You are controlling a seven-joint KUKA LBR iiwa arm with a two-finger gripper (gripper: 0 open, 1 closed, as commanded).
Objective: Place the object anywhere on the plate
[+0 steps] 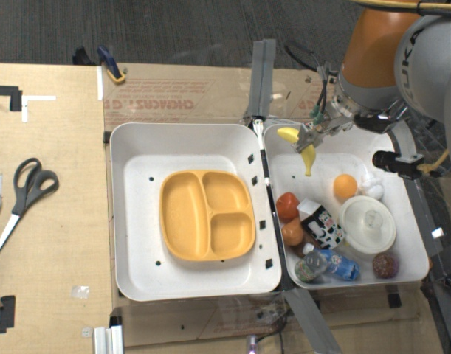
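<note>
banana (306,158) in gripper (311,136), far left of right bin (415,220)
fingers pinch its top, it hangs tilted over bin floor; orange plate (208,214) in left bin (129,220), well apart; orange ball (345,186), white lid (367,224) near-right of banana

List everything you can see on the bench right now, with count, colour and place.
plate: 1, yellow-orange, three compartments, in left bin
left bin: 1, white
right bin: 1, white
banana: 1, yellow, far end of right bin, between the gripper fingers
orange ball: 1, right bin
tomato-like fruits: 2, red-orange, right bin's left side
carton: 1, black and white
lidded cup: 1, white
bottle: 1, blue
dark round fruit: 1
scissors: 1, black, bench left
gripper: 1, over right bin
</note>
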